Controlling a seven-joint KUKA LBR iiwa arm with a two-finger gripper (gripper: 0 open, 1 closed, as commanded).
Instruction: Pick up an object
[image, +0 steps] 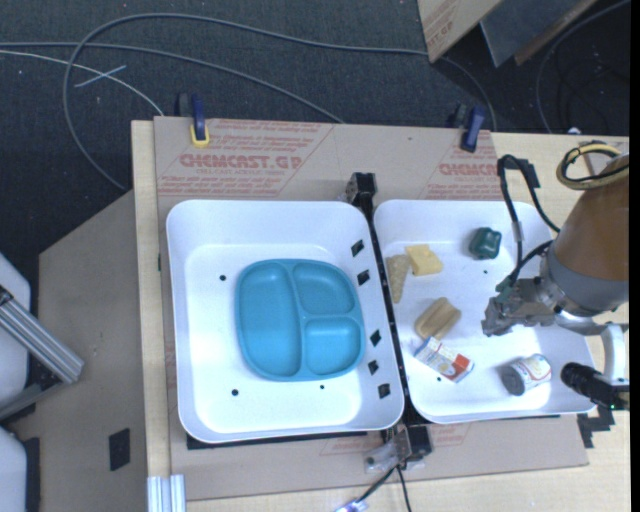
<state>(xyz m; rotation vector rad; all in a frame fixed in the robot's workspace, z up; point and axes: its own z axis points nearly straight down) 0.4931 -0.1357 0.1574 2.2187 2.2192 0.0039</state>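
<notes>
1. Two white bins sit side by side on the bench: the left bin (190, 330) and the right bin (440, 215).
2. The left bin holds a blue tray (298, 318) with three compartments, lying flat near the middle.
3. The right bin holds the loose things: a green block (485, 242) near the far edge, a yellow piece (424, 260) and a tan piece (399, 277) close to the divider, a tan sponge (437, 318) in the middle, a red-and-white packet (444, 360) just below it, and a grey-and-white roll (526, 373) near the front right.
4. The arm (595, 240) reaches in from the right (its orange band is plain to see), with the gripper (505, 312) low over the right bin, between the sponge and the roll.
5. Whether the gripper is open or closed I cannot tell; it is dark and small here. Nothing shows in it.
6. The sponge lies just left of the gripper, apart from it.
</notes>
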